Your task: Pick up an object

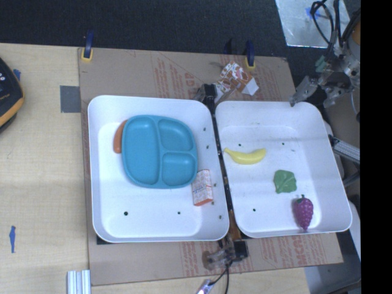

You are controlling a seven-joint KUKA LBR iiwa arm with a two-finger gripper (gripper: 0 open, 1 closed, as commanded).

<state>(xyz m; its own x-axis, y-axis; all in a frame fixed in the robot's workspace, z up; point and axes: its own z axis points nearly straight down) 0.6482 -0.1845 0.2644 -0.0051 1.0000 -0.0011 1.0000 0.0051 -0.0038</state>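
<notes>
1. Task is standing at its start, by my reading: nothing is sitting between the fingers of the gripper, which is hovering just outside the far right corner of the right bin, over the bench rather than over any object.
2. Jaws are showing spread apart, holding nothing.
3. Candidates for picking are all lying in the bins. In the right bin: a yellow banana lying near the left wall, a green leaf piece sitting toward the middle, purple grapes resting near the front right corner.
4. In the left bin: a blue divided plate is covering most of the far half, an orange sausage is poking out from under its left edge, and a small carton is lying tilted beside the plate's right front corner.
5. Everything is left to do, I judge: reaching in, descending, closing, lifting.
6. Bins are sitting on a cardboard sheet clamped at its far edge, on a wooden bench; dark floor is running behind.
</notes>
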